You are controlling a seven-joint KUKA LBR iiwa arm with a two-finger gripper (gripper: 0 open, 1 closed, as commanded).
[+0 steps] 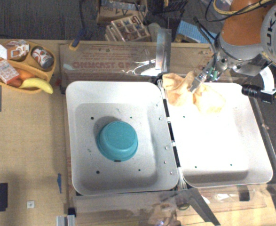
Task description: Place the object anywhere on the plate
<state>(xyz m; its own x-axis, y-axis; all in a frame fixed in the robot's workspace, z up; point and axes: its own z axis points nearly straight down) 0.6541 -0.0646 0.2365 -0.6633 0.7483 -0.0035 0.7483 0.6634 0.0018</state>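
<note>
The teal plate point(118, 141) lies inverted-looking in the left bin point(76, 102). In the right bin point(250, 173), a crumpled yellow cloth point(194, 94) occupies the far-left corner. The gripper point(197, 81) sits on the cloth; finger opening cannot be determined. Risk: limp fabric may slip or snag the bin wall during transfer.

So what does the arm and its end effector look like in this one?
The arm is grey with a wide orange band, yellow and dark cables looping across it, and dark lettering on its right side. The end effector is small and metallic with greenish parts at its base.
</note>
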